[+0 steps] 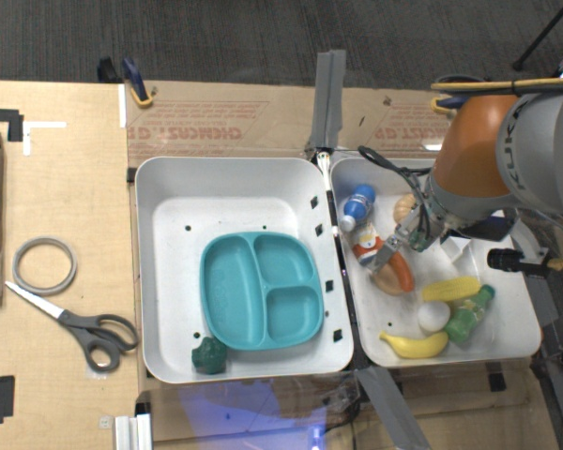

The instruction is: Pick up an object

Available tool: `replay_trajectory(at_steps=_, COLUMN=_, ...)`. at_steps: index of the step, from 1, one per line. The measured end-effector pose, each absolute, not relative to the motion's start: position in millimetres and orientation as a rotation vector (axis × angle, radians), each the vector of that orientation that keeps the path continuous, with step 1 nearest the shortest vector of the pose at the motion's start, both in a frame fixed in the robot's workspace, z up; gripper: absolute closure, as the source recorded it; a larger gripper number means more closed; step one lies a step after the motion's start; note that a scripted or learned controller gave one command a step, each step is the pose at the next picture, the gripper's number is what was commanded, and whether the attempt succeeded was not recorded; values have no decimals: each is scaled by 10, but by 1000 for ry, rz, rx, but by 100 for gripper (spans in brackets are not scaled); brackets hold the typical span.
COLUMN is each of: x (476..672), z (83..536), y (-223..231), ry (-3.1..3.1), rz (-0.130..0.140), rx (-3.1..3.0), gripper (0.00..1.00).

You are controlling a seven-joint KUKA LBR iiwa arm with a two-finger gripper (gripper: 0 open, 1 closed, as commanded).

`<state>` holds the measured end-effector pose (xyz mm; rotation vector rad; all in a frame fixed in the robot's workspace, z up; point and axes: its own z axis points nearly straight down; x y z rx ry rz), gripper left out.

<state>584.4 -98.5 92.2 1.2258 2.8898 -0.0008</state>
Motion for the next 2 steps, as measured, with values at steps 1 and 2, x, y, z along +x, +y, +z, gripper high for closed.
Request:
replay_trajectory(at_steps=1, x=5852, z=1019, y=-984, ry=2889, rz=-3, rx=1220, gripper=100)
replay_trajectory(at_steps=2, x=6148, z=2493, y=-594, ry=2855, rz=-2, rx=1303, gripper=100)
